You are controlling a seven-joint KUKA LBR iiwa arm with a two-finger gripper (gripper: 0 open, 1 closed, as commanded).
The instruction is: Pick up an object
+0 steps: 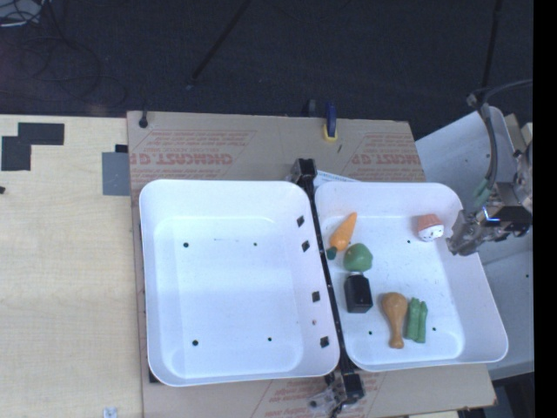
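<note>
The pincer (464,236) hangs at the outer edge of the right bin (484,312). Its tip is a small dark shape against the bin's rim, and how far it is open cannot be told; nothing can be seen held in it.

The bench under it is a sheet of brown cardboard (261,146) with red print. Far out beyond the bins from the pincer lies a pale wooden tabletop (61,277) with dark grey patches, and behind everything runs a dark floor with cables.

2 shallow white bins sit side by side, joined by a black clip strip (318,268). The left bin (226,364) is the one far from the pincer.

The right bin holds 6 things. Closest to the pincer, just beside it, is a small pink and white toy (428,226). Further in, toward the clip strip, lie an orange carrot (344,231) and a green round piece (358,257), almost touching. Just below the green piece sits a black block (358,293). Nearer the front rim, an orange-brown drumstick (395,316) lies against a green ridged piece (418,320).
</note>
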